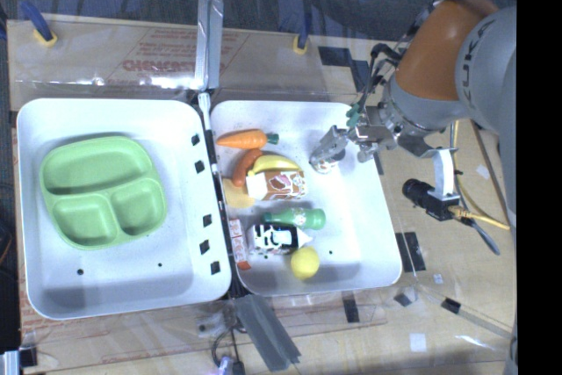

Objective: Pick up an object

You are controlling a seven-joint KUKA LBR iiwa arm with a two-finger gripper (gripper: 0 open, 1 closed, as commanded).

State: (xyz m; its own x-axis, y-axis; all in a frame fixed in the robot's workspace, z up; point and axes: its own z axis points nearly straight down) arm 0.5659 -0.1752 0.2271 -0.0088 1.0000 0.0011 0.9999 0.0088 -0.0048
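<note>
An orange carrot (241,138) with green top lies in the right bin (369,215).

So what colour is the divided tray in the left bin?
Light green, seen clearly in the camera view: the tray.

My arm (457,57) comes in from the right of the camera view, grey links bent over with the orange band above my wrist turned up toward the camera. My wrist angles down and leftward, and my gripper (328,152) hangs at its end, low and toward the left. Whether my fingertips stand parted or closed I cannot make out from here
</note>
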